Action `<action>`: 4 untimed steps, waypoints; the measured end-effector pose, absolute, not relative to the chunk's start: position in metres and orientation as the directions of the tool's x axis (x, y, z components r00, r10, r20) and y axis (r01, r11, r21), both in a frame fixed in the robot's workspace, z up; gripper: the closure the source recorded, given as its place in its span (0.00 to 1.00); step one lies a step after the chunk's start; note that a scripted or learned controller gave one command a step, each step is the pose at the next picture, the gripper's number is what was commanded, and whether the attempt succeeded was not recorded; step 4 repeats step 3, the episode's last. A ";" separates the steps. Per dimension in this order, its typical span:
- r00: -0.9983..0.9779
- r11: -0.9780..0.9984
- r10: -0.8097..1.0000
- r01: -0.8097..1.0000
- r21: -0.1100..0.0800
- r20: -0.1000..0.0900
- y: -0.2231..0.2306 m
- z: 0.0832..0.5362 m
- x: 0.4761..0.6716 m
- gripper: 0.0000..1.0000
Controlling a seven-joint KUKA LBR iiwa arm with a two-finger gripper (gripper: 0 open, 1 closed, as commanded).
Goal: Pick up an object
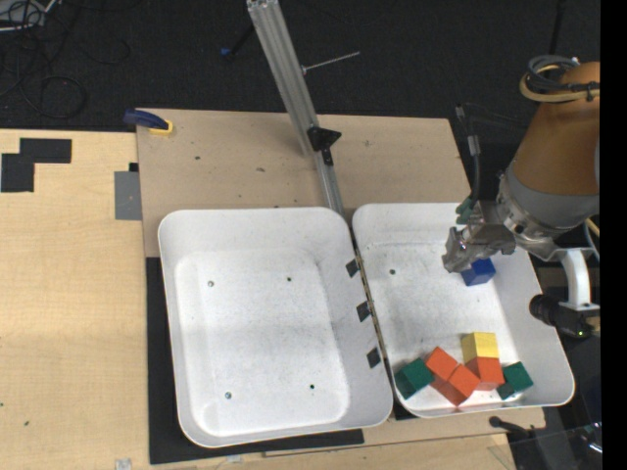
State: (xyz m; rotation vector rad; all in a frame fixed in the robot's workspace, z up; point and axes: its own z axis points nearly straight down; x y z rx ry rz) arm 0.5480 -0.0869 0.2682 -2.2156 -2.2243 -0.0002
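- One fixed camera looks down from above at a slant, facing away from the near edge of the pale wooden surface (69,292).
- It stands back enough to take in both shallow white plastic bins, the left bin (186,238) and the right bin (411,221), side by side in the near half of the picture.
- Dark floor with cables lies along the far edge.
- The grey arm with its orange band (560,155) enters from the right.
- A slanted grey metal rail (286,71) rises from between the bins toward the far side.
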 end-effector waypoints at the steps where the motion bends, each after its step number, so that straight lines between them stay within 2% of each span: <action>1: -0.002 0.002 1.000 1.000 -0.005 0.002 -0.046 0.259 0.558 1.00; 2: -0.004 0.004 1.000 1.000 -0.003 0.001 0.008 0.246 0.581 1.00; 3: -0.004 0.004 1.000 1.000 -0.002 0.002 0.058 0.251 0.594 1.00; 4: -0.004 0.004 1.000 1.000 -0.002 0.002 0.058 0.251 0.594 1.00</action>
